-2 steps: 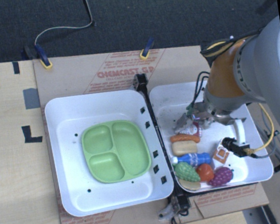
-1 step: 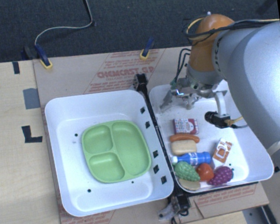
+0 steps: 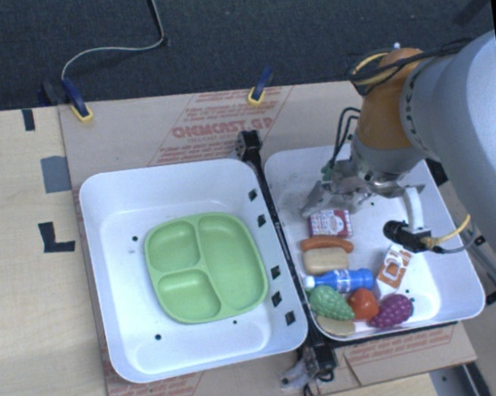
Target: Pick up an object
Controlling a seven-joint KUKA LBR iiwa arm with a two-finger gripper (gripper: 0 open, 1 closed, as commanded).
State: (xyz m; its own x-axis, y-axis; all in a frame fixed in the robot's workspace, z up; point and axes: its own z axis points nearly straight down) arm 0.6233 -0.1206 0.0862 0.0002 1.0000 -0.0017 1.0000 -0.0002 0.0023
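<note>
My gripper [image 3: 342,192] hangs over the back part of the right bin [image 3: 455,301], just above and behind a red and white carton [image 3: 329,223]. Nothing shows between its fingers. In front of the carton lie a hot dog [image 3: 326,246], a blue bottle [image 3: 343,280], a green knobbly toy [image 3: 328,301], a red tomato [image 3: 363,302], purple grapes [image 3: 392,310] and an orange and white box [image 3: 393,266]. The arm's orange band [image 3: 383,118] sits above the wrist.
The left bin [image 3: 131,346] holds a green divided plate [image 3: 206,267]. A black divider [image 3: 272,235] runs between the bins. A black cable fitting [image 3: 404,235] hangs off the wrist over the right bin. Brown cardboard lies under both bins.
</note>
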